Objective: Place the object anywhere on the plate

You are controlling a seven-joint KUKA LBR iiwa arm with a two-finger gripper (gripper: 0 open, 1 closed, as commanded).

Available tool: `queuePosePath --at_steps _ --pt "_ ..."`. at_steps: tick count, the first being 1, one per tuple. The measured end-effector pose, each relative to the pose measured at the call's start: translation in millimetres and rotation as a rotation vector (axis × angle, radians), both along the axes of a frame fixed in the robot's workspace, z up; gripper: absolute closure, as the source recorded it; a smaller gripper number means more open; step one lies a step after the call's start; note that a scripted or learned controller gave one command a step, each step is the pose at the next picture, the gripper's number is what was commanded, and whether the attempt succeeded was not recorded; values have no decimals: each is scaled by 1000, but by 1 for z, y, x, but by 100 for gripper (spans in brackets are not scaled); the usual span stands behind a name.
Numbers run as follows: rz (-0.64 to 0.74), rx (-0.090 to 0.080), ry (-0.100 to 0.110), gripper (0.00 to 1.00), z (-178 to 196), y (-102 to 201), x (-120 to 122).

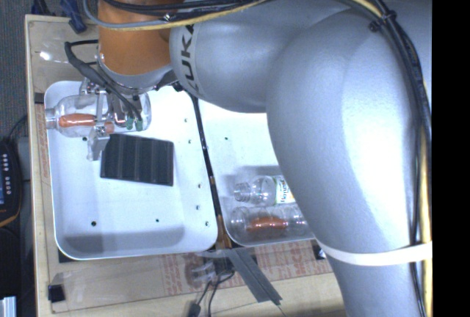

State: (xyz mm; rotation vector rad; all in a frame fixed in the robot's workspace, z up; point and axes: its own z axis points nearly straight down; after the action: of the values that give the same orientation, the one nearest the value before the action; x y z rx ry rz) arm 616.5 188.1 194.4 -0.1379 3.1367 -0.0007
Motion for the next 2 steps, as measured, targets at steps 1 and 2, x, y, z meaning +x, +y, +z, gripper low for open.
queuePosePath --at_steps 1,2 --pt "28 0 -1 0 115 -12 -52" --pt "88 -1 0 0 113 -49 -28"
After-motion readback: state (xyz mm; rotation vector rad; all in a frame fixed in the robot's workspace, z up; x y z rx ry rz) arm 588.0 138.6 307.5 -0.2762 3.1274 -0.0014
